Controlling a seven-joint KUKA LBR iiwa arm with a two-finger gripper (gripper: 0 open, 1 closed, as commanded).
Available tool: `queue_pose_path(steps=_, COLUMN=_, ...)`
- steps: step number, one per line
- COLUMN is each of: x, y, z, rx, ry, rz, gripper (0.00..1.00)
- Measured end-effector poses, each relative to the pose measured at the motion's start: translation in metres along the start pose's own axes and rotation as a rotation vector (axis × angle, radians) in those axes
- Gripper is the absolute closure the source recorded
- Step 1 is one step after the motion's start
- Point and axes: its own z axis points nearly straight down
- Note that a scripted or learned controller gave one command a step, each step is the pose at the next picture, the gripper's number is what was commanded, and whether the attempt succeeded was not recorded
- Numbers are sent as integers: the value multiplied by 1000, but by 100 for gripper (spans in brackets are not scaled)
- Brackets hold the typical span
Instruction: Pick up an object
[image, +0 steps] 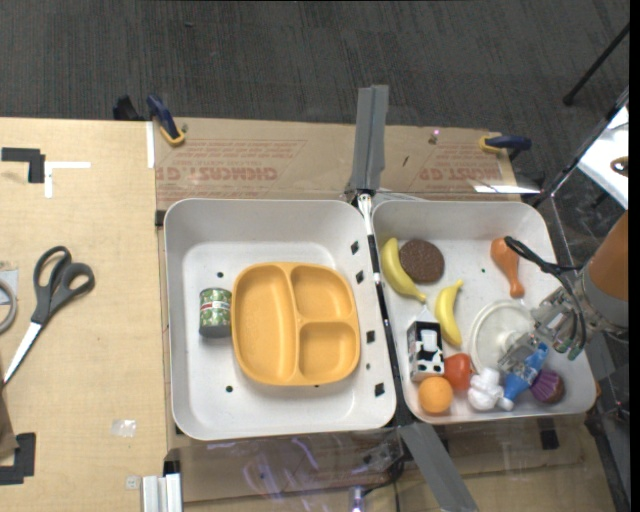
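— Where the arm reaches in at three o'clock, what is the pincer (528, 352) doing?

— It hangs low over the right bin (462, 212), at about four o'clock in the view, above a clear round lid or dish (497, 330). Whether it is clenched or released I cannot tell; the metal parts blur together against the clear plastic.

— Is it grasping anything?

— Nothing can be seen between its tips. A blue toy (519, 383) lies just below it, and a purple piece (547, 386) sits beside that at five o'clock of the bin.

— What else is in that bin?

— Two bananas: one (399, 270) at ten o'clock of the bin, another (448, 311) near its middle. A brown round cookie (422, 260) touches the first banana. An orange drumstick (508, 265) lies at one o'clock. Along the bottom edge there is a black and white carton (426, 350), an orange ball (434, 395), a red tomato (458, 370) and a small white figure (484, 392), all crowded close together.

— And the left bin (190, 330)?

— It holds a yellow divided plate (296, 324) at its centre, with a small green can (214, 311) lying just beside the plate at nine o'clock.

— Anything on the table (80, 400) outside the bins?

— Scissors (50, 295) with black handles lie at nine o'clock of the view, well apart from both bins.
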Motion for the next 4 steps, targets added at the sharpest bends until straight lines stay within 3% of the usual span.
queue_pose_path(steps=2, x=-2, y=-3, z=1, rx=-1, ry=7, rz=25, gripper=0)
queue_pose_path(steps=3, x=-9, y=1, z=2, rx=8, ry=18, rz=-48, gripper=0)
queue_pose_path(steps=4, x=-10, y=3, z=-5, rx=7, ry=19, rz=-51, gripper=100)
